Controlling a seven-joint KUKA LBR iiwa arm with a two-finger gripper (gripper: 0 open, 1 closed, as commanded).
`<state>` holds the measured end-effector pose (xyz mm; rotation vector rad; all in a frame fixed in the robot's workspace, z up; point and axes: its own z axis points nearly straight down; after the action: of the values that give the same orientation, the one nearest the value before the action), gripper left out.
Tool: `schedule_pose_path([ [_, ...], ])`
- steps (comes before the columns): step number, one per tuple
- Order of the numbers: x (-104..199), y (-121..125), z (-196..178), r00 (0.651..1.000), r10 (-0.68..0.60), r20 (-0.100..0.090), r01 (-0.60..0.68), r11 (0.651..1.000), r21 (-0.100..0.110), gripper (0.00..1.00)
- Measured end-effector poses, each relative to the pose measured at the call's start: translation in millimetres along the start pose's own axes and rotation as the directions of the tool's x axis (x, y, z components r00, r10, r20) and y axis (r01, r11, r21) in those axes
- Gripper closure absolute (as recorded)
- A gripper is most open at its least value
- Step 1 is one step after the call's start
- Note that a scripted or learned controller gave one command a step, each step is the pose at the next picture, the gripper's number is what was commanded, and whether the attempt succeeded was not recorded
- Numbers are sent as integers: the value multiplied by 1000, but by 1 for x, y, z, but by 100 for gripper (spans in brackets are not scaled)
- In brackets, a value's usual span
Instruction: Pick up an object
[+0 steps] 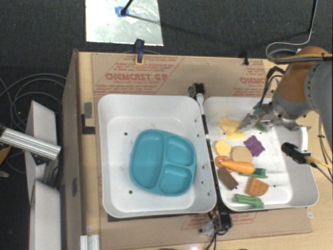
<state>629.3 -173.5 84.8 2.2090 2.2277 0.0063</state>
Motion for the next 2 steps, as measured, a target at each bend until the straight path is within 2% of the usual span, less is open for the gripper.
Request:
schedule_pose_path([
  [1, 4, -52, 0, 1000, 8, -1, -8, 1000, 8, 0],
  [2, 3, -48, -12, 1000, 6, 2, -6, 1000, 0, 100],
])
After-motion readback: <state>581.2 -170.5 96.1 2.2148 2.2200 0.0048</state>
